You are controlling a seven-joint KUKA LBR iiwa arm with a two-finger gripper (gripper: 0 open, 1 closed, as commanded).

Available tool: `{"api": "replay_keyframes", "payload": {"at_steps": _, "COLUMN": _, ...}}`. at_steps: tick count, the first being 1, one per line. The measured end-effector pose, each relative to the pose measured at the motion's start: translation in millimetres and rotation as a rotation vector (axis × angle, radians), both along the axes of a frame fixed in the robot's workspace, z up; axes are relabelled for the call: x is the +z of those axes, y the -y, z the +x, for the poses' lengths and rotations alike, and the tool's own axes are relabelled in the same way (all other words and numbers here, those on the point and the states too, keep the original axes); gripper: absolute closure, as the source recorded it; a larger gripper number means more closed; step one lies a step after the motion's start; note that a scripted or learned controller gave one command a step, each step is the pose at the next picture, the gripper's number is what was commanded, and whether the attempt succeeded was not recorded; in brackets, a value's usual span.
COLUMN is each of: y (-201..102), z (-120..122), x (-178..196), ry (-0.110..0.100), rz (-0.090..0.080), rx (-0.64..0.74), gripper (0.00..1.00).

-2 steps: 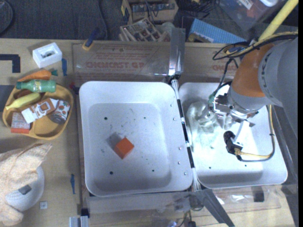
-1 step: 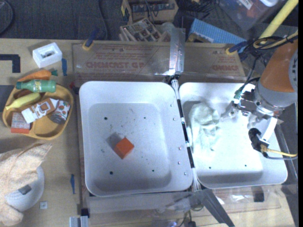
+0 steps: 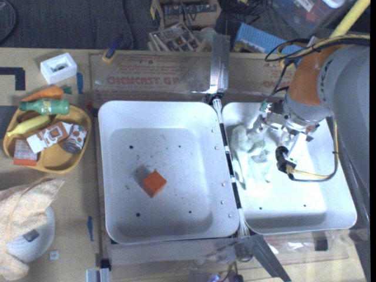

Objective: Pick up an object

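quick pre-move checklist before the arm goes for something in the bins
1. Target in view: orange block lies alone in the left bin: ok.
2. Gripper over the target: it hangs over the right bin, not the block: not ok.
3. Finger state: cannot tell.
4. Anything held: cannot tell; pale crumpled material lies below the gripper.
5. Cable loops over the right bin, may snag: not ok.

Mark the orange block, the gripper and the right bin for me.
Orange block (image 3: 154, 183): camera view, on its top face.
Gripper (image 3: 262, 128): camera view, at its tip over the right bin.
Right bin (image 3: 311, 207): camera view, on bare floor near its front.
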State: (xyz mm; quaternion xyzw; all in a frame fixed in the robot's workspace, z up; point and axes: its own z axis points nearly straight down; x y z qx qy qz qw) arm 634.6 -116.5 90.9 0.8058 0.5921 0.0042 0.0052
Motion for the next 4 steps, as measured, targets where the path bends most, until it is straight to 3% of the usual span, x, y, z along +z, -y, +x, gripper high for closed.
{"api": "replay_keyframes", "payload": {"at_steps": 1, "y": 26, "z": -25, "x": 25, "ry": -0.015, "rz": 0.003, "rx": 0.020, "gripper": 0.00}}
{"api": "replay_keyframes", "payload": {"at_steps": 2, "y": 74, "z": -27, "x": 37, "ry": -0.010, "rz": 0.001, "rx": -0.018, "gripper": 0.00}}
{"api": "replay_keyframes", "payload": {"at_steps": 3, "y": 99, "z": -35, "x": 57, "ry": -0.010, "rz": -0.001, "rx": 0.108, "gripper": 0.00}}
{"api": "replay_keyframes", "payload": {"at_steps": 4, "y": 99, "z": -35, "x": 57, "ry": -0.010, "rz": -0.001, "rx": 0.108, "gripper": 0.00}}
